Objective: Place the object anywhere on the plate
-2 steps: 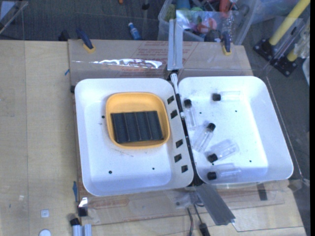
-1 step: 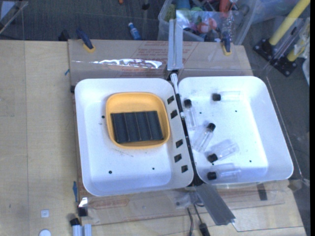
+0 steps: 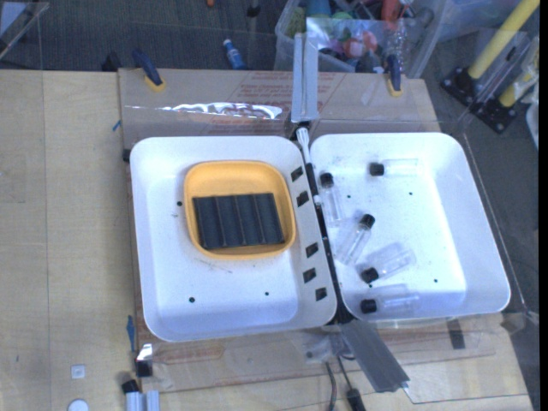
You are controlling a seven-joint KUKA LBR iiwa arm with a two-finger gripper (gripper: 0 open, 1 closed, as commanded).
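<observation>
A yellow, rounded-square plate [image 3: 235, 172] lies in the left white bin [image 3: 223, 296], toward its back. A dark grey ribbed slab [image 3: 238, 221] rests flat on the plate and covers most of its floor. In the right white bin [image 3: 449, 229] lie several clear vials with black caps: one at the back [image 3: 396, 167], one by the left wall [image 3: 331, 200], one in the middle [image 3: 354, 240], and two at the front [image 3: 392, 261] [image 3: 392, 300].
A row of black tabs [image 3: 306, 221] runs along the ridge between the two bins. A metal post [image 3: 299, 75] stands behind that ridge. A clear box of colourful clutter [image 3: 368, 11] sits beyond the bench at the back.
</observation>
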